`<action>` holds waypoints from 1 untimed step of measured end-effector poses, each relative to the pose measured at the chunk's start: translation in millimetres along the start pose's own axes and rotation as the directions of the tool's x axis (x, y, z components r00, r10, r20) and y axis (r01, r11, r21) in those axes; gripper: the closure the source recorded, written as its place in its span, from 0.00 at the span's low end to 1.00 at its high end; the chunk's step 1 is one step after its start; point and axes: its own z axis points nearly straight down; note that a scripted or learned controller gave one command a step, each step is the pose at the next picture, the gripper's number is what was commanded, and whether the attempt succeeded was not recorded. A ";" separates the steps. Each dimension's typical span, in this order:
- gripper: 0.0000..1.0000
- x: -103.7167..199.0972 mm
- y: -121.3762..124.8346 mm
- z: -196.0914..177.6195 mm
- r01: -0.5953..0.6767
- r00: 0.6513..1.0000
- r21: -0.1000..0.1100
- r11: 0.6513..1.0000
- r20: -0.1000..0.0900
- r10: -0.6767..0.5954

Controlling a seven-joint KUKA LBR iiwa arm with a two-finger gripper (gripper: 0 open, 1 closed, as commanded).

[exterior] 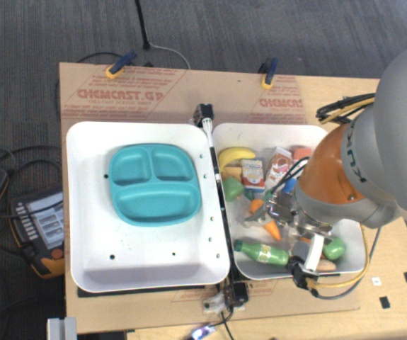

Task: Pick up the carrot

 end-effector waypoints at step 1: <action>0.00 0.0 0.0 0.0 0.000 1.000 0.000 1.000 0.000 0.000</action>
